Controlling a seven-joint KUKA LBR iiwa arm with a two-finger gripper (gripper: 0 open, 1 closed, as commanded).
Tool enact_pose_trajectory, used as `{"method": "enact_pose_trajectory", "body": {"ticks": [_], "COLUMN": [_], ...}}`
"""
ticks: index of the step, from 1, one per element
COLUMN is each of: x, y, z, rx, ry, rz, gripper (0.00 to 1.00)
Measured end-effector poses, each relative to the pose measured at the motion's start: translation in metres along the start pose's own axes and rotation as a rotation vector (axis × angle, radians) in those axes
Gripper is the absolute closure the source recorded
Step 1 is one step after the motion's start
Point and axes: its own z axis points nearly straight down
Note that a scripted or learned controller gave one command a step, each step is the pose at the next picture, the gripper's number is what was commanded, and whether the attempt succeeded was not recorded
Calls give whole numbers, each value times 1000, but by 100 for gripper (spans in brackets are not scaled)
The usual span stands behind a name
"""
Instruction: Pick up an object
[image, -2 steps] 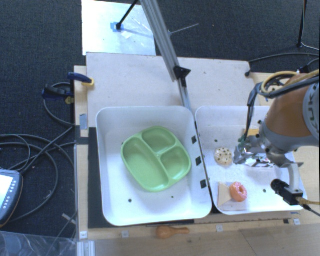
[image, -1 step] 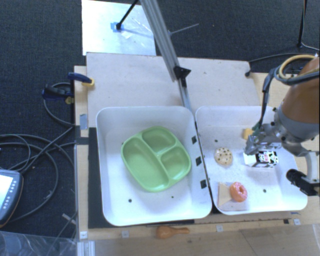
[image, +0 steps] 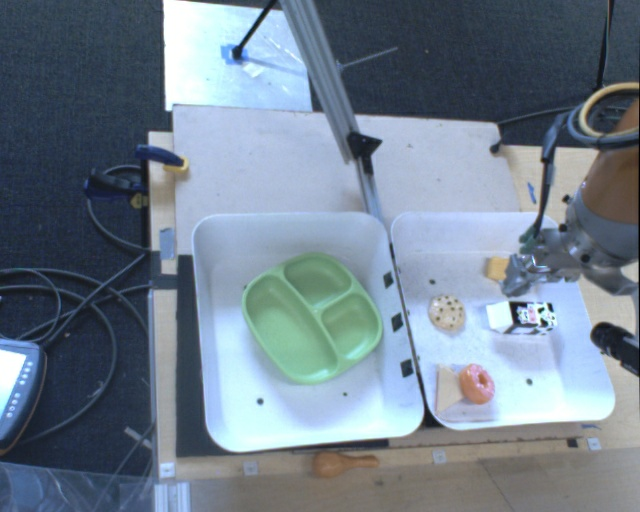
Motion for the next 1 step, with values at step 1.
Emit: {"method": "enact_pose_trajectory", "body": {"ticks": [1], "x": [54], "y": [5], "z": [2], "rx": [4], "ry": [3], "rz": [-5], "gripper": [100]}}
